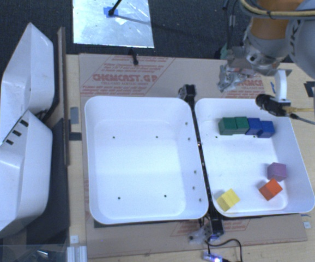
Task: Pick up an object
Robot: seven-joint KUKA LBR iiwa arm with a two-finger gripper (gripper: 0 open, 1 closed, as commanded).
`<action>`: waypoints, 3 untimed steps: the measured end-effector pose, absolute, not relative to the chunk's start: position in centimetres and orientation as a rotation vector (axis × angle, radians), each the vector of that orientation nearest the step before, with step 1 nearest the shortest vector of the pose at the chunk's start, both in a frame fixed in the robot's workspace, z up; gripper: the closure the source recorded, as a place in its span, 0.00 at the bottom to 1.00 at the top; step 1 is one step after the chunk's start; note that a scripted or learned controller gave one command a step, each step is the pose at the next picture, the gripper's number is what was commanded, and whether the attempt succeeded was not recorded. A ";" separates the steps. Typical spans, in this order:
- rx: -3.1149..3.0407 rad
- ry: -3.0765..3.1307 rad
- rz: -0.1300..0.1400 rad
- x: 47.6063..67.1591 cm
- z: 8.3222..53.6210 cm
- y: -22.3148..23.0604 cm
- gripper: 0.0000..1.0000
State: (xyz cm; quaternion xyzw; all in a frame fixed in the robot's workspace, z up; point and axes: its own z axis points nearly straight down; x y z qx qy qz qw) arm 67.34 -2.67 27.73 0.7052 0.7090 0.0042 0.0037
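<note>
Hung empty at twelve o'clock, gripper (231, 81) state unclear. Best dropped straight onto lone purple cube (277, 171) at four o'clock of right bin (304, 195), clear of walls.

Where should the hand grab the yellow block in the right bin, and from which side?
Probably from straight above, closing on two opposite flat faces of the yellow block. It lies turned at an angle to the right bin, so the hand would need to rotate to match. The bin's near wall and the divider beside it leave little room for a sideways approach.
</note>
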 end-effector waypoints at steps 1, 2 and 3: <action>2.229 2.217 -0.003 60.9 22.7 -9.7 1.00; 2.213 2.227 0.004 65.6 24.3 -2.1 1.00; 2.220 2.222 0.001 65.5 24.3 -2.5 0.00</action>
